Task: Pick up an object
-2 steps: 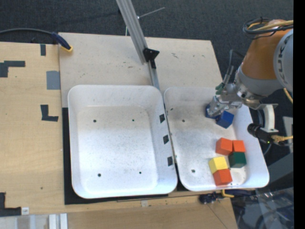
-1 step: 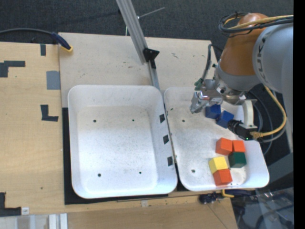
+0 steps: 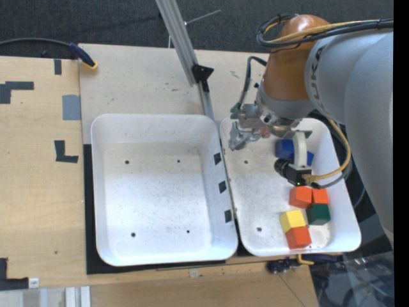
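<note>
A pale wooden bench (image 3: pixel 38 171) carries grey tape marks at its left, with dark carpet beyond the far edge. Two white bins sit on it: the left bin (image 3: pixel 156 187) and the right bin (image 3: pixel 262 190). The gripper (image 3: pixel 238 136) hangs over the right bin's far-left corner; whether its jaws are spread I cannot tell. Coloured blocks (image 3: pixel 303 216) cluster at the near right, a blue block (image 3: pixel 285 149) farther back. Partial letters on the arm (image 3: pixel 358 75) are unreadable.
</note>
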Tool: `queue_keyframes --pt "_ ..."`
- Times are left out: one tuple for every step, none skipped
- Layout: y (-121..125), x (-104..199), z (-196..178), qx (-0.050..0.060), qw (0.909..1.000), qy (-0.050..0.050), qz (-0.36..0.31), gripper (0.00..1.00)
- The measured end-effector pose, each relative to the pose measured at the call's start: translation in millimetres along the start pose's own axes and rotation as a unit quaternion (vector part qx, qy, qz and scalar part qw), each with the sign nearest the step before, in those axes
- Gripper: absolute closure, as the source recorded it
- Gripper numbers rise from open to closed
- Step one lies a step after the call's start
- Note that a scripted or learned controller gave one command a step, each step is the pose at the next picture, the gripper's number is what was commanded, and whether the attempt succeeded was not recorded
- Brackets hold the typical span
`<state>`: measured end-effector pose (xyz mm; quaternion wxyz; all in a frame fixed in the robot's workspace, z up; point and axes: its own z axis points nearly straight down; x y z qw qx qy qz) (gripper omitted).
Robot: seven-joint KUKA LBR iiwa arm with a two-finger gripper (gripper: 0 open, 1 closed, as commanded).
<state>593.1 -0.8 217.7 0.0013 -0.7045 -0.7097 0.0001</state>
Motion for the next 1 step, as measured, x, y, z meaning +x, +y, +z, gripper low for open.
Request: queue_keyframes --pt "-1.8 54.4 1.9 0.0 1.0 0.0 0.0 1.0"
